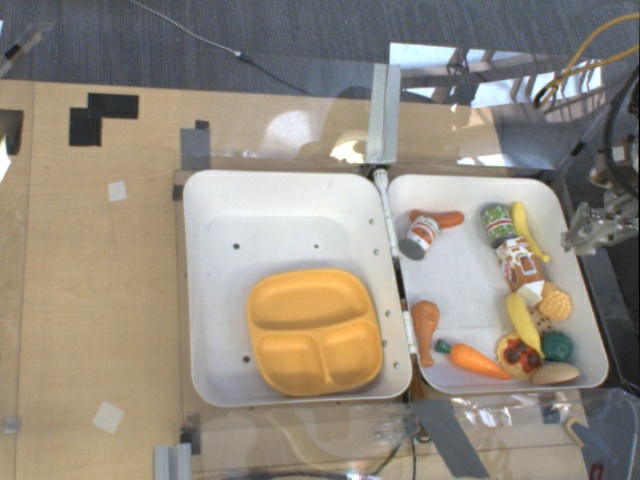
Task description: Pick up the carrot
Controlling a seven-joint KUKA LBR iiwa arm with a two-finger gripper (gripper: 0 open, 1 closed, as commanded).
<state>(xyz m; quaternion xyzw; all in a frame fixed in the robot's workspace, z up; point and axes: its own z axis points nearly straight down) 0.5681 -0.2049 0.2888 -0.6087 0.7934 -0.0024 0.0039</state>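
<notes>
Orange carrot [473, 360], green top, lying flat, pincer [597, 226] state unclear

Grey metal gripper [597, 230] beneath dark cabling

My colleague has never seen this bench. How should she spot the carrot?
Look in the right-hand white bin, along its near edge. The carrot lies there, between a tan drumstick and a heap of toy food in the corner. It alone is a tapering orange cone with a green top.
</notes>
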